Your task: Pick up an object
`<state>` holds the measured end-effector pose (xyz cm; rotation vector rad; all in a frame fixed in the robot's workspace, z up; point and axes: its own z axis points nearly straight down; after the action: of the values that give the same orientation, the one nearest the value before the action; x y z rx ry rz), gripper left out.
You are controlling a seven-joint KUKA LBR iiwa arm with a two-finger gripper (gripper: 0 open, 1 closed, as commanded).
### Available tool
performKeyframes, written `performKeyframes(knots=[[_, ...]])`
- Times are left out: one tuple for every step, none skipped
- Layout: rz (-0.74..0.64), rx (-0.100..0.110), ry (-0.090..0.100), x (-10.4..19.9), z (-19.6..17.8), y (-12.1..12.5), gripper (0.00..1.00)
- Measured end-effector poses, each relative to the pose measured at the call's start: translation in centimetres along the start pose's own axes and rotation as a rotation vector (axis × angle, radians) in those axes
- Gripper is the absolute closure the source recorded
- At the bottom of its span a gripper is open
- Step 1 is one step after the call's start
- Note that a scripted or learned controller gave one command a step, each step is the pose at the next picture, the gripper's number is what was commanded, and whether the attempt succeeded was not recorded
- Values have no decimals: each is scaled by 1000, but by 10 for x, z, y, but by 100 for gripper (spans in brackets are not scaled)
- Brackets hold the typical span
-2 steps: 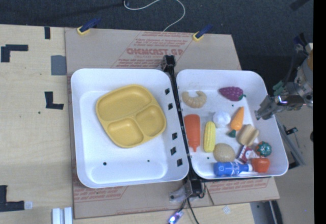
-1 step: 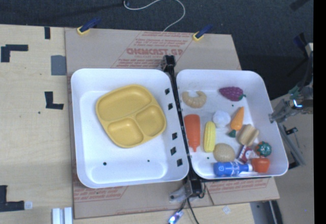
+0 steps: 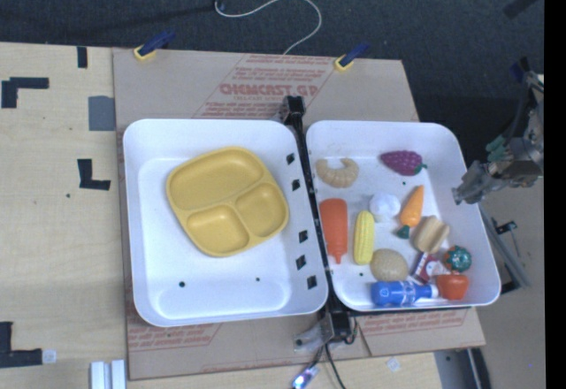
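We count one yellow plate (image 3: 228, 200) in left bin (image 3: 141, 228), roughly ten toy foods in right bin (image 3: 442, 138). Gripper (image 3: 482, 179) outside right rim; finger state unclear.

One camera watches me from above, fixed over the tabletop (image 3: 53, 202) and tilted so it looks down at a slant. It sits far enough back to take in both white bins whole, the left bin (image 3: 146, 290) and the right bin (image 3: 442, 135), plus the cardboard sheet (image 3: 265, 87) under them. My arm (image 3: 508, 166) enters from its right side.
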<state>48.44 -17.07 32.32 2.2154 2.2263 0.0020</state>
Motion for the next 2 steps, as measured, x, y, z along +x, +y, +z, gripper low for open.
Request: performKeyframes(knots=[[8,5,-1,-40,37,-2,100],[-1,-2,0,4,-15,0,100]])
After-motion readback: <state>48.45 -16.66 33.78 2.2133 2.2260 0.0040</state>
